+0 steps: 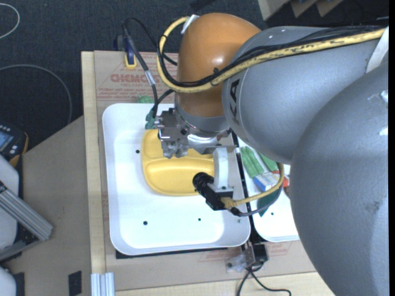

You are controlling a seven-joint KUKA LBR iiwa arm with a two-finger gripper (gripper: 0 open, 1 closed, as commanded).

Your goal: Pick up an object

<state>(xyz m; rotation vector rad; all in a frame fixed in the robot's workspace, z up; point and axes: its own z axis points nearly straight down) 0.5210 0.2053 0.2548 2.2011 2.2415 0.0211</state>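
- Nearest my camera is the grey arm (321, 140), sweeping in from the right and covering most of the right bin (278, 227).
- Below its orange wrist band (210, 48) the gripper (176, 143) sits low over the left bin (166, 227), right above a yellow object.
- Whether the gripper is open, closed, or gripping anything, I cannot tell from here; the wrist housing hides it.
- That yellow object (170, 174) lies in the upper middle of the left bin, on the bin floor, partly under the gripper. It looks like a smooth, rounded, banana-coloured toy, though I can't name it more closely.
- I judge it light and fairly stiff, with a glossy, slippery skin; a pinch across its narrower width, near the middle, should slip least.
- Green-and-white items (259, 165) show in the right bin just beside the arm, too hidden to identify.
- A black cable fitting (207, 187) hangs off the wrist, touching or just over the yellow object's right end.
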